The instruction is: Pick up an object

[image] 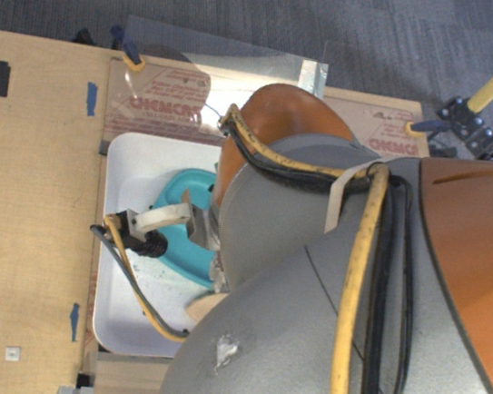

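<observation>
Camera view: one white bin point(135, 175), holding one teal object point(177, 259), one tan piece point(204, 305), beneath grey arm point(306, 292); jaws' spread impossible to tell.

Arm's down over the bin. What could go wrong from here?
1. The arm covers much of the teal object, so the camera cannot confirm a grip; it may come up with nothing.
2. A tan thing lies close beside the teal object in the bin; it could get shoved or dragged along.
</observation>
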`<move>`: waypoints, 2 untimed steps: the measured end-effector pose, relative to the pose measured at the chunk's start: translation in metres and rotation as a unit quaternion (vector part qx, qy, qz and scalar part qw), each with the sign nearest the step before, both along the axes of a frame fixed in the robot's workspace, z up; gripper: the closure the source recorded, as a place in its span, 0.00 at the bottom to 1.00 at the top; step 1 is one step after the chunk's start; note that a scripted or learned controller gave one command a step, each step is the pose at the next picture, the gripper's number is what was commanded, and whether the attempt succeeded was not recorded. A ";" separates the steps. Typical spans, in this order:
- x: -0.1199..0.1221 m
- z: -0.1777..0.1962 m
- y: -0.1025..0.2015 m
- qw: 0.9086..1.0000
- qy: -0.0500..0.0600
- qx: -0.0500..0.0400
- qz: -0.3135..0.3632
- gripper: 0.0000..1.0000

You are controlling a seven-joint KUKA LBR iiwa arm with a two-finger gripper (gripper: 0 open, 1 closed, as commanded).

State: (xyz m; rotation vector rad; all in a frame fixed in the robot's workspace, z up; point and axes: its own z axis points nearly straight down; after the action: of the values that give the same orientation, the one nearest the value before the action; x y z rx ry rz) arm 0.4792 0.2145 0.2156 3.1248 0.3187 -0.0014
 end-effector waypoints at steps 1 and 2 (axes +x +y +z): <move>0.010 0.124 0.010 1.000 -0.004 0.002 -0.001 1.00; -0.001 0.052 0.011 0.993 0.002 0.000 0.117 1.00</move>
State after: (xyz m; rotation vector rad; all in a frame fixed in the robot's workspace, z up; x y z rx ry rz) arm 0.4784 0.2253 0.2676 3.0665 0.6808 -0.0076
